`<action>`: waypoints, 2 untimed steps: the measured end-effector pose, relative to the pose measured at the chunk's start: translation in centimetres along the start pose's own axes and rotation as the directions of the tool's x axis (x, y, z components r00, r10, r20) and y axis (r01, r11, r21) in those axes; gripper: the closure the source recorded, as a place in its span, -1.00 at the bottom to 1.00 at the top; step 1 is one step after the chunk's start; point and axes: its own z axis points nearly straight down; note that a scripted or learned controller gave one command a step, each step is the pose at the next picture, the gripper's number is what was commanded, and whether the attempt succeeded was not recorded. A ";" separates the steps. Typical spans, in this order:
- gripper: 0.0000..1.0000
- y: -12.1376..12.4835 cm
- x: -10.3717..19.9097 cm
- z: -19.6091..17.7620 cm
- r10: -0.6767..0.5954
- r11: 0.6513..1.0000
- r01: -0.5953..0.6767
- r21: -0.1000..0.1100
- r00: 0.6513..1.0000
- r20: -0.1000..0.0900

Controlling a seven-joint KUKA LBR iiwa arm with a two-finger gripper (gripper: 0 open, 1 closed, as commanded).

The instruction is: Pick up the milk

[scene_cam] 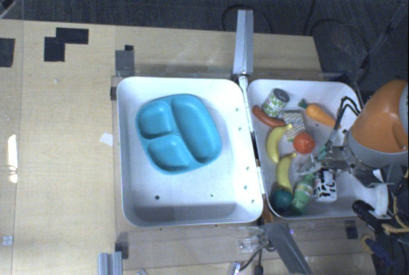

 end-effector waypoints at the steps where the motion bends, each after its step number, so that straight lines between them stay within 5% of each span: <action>1: 1.00 0.3 0.1 -1.1 -0.003 1.000 0.003 -0.007 1.000 0.001; 2: 1.00 0.3 6.7 -0.8 -0.293 0.956 0.293 -0.019 0.956 0.009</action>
